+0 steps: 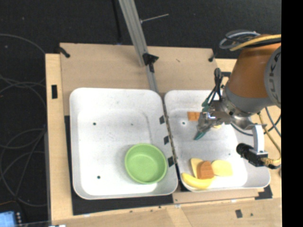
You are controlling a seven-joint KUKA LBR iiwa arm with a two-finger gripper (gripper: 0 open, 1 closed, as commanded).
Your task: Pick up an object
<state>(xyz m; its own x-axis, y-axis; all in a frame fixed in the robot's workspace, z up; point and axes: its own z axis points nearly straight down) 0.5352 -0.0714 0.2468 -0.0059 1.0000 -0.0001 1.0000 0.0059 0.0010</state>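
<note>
— Over on the right side of the frame, what is the arm [253, 77] doing?

— It reaches into the right bin [246, 181] from the right edge, and the gripper [202, 130] hangs above the bin's upper left part. A teal fingertip points down and left; whether the fingers are apart or together I cannot tell, and nothing shows between them.

— Where are the objects?

— A small orange block [192, 116] lies just up and left of the gripper, near the bin's left wall. At the lower edge of that bin sit a yellow banana [195, 182], a brown block [205, 170] and a yellow piece [222, 168], bunched together and touching.

— And the left bin [94, 108]?

— A green bowl [145, 162] stands upright in its lower right corner.
</note>
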